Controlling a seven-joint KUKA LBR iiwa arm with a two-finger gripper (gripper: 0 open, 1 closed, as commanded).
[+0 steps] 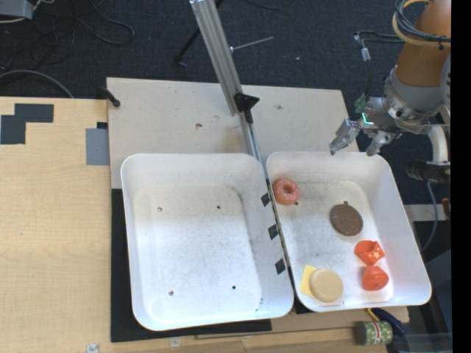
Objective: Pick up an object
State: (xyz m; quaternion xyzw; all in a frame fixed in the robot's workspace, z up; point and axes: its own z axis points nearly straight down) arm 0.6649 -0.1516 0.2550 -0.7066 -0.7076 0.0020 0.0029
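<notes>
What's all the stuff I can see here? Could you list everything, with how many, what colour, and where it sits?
Bins: two, white, side by side on the bench.
Doughnut: one, pink-orange, right bin, far-left corner.
Round cookie: one, brown, right bin, middle.
Red pieces: two, red-orange, right bin, near-right corner.
Round disc: one, cream, right bin's near edge, on a yellow slice.
Metal rail: one, silver, slanting above the bins.
Arm: one, grey and orange, right side.
Gripper: one, fingers spread, above the right bin's far rim, holding nothing.

A robotics lab: loose cables [44, 20] on dark carpet, an aluminium camera mast [221, 54], and a plywood bench [51, 226].
</notes>
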